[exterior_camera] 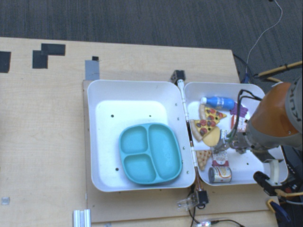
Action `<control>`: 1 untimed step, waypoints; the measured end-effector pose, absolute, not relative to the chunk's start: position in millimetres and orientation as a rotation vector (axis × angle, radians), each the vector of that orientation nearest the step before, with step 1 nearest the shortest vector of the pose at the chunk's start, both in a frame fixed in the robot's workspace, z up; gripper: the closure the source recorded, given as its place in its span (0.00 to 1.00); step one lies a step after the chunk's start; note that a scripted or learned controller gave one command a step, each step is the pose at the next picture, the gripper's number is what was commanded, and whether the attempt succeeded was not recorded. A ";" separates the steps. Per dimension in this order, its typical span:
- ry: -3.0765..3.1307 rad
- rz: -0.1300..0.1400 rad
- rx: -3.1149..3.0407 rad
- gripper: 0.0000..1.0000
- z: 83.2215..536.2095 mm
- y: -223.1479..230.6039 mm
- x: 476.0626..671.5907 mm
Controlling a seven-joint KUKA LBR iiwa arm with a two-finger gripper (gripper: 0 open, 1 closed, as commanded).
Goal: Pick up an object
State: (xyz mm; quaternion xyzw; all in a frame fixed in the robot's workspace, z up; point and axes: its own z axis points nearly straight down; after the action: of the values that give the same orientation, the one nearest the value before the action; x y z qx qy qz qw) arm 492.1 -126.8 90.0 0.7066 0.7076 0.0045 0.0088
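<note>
The right bin (246, 171) holds several small items. A blue and white bottle (218, 102) lies at its far side. Two toy pizza slices (208, 122) lie below it, and a smaller tan slice (203, 159) sits near the bin's left wall. A silver can (220, 174) lies on its side at the front. My gripper (221, 150) hangs low over the bin, just above the can and to the right of the pizza slices. The grey and orange wrist hides the bin's right part.
The left bin (109, 103) holds a light blue divided plate (150, 152). A purple item (243, 111) shows by the bottle, partly behind a cable. Black tape marks (47, 55) lie on the bench at the far left.
</note>
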 end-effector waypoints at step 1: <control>2.213 0.026 2.203 1.00 102.9 -125.0 495.5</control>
State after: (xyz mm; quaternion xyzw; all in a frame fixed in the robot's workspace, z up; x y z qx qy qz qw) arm 495.5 -125.0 102.9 0.7054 0.7087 0.0083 0.0097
